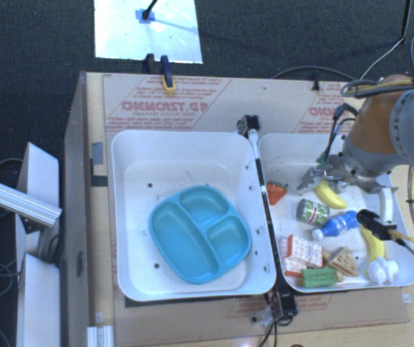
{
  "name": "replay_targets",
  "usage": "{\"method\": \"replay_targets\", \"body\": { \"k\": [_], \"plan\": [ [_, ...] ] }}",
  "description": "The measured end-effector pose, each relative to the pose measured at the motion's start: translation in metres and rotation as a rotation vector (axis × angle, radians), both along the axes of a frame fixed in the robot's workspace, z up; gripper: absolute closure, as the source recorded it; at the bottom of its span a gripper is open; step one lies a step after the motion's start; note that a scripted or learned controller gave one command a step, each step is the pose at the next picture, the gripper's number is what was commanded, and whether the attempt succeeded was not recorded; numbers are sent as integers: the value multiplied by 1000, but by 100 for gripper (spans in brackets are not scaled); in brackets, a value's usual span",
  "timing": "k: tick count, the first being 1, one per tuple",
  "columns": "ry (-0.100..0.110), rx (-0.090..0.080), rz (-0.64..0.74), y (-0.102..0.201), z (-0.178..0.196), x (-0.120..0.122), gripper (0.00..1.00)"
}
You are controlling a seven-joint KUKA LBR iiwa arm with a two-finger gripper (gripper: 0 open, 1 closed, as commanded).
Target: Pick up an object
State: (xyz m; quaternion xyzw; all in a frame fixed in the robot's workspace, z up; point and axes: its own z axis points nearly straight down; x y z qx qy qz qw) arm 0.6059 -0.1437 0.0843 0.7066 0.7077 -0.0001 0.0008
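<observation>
My gripper (323, 177) hangs low over the back of the right bin (294, 149), on the grey arm with the orange band (377, 125). A small yellow banana (331, 196) lies directly under it, touching or nearly touching. In front of the banana lie a green can (312, 212) and a blue bottle (335, 225). A red and orange piece (276, 191) rests against the bin's left wall.
Toward the front of the right bin lie a red-and-white box (305, 251), a green block (319, 277), a toast slice (344, 261), a second banana (374, 244) and a white lump (382, 270). The left bin (131, 194) holds a blue divided plate (200, 231).
</observation>
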Motion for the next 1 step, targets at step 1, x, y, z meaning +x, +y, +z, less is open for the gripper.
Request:
{"method": "replay_targets", "body": {
  "k": [1],
  "plan": [
    [-3, 0, 2, 0, 11, 1, 100]
  ]
}}
